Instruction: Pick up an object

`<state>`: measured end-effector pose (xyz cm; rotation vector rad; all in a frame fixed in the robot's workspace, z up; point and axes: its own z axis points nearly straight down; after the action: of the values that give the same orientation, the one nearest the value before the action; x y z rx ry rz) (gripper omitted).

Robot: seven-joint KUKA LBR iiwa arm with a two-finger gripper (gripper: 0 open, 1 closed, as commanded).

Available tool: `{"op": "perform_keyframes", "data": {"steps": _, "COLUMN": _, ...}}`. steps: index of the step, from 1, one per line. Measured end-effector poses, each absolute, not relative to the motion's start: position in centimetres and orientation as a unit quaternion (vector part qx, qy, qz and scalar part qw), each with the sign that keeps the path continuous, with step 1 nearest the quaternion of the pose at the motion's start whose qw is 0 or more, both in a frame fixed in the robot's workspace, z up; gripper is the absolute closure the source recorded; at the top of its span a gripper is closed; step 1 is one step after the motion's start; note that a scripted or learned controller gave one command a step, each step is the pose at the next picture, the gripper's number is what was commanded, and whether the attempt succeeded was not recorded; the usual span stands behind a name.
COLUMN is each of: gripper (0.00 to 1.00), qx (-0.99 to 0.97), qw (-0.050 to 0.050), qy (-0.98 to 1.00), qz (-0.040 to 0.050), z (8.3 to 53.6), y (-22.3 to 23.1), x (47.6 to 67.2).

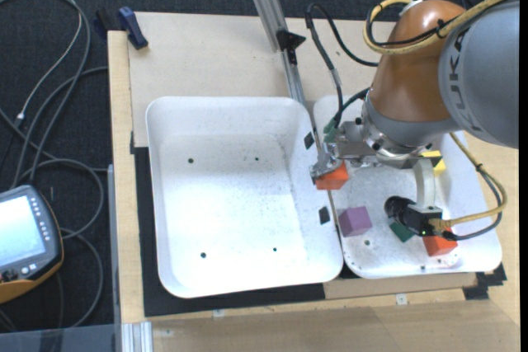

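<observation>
Arm over the right bin, orange block at its end effector.

The end effector (332,169) pinches an orange block (333,176) above the right bin's (474,255) left edge; a purple cube (356,220) lies below. Letters "UK" show on the grey arm (487,70).

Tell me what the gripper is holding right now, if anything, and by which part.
It cannot be told. An orange block sits right at the gripper, over the right bin near its left edge, but whether it is clamped is not visible.

Arm reaching in from the right of the frame

The grey arm (487,70) bends at its orange band (417,53), wrist pointing down; the gripper (330,169) sits right of centre.
</observation>
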<state>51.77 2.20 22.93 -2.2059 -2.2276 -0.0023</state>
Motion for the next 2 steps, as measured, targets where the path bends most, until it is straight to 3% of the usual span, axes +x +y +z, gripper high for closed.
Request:
{"op": "perform_keyframes", "data": {"steps": 1, "gripper": 1.0, "qx": -0.708, "qw": 0.0, "qy": -0.707, "qz": 0.0002, "z": 22.6, "y": -0.1, "x": 52.9}}
{"op": "perform_keyframes", "data": {"steps": 2, "gripper": 1.0, "qx": -0.708, "qw": -0.002, "qy": -0.706, "qz": -0.0021, "z": 29.1, "y": -2.8, "x": 49.9}}
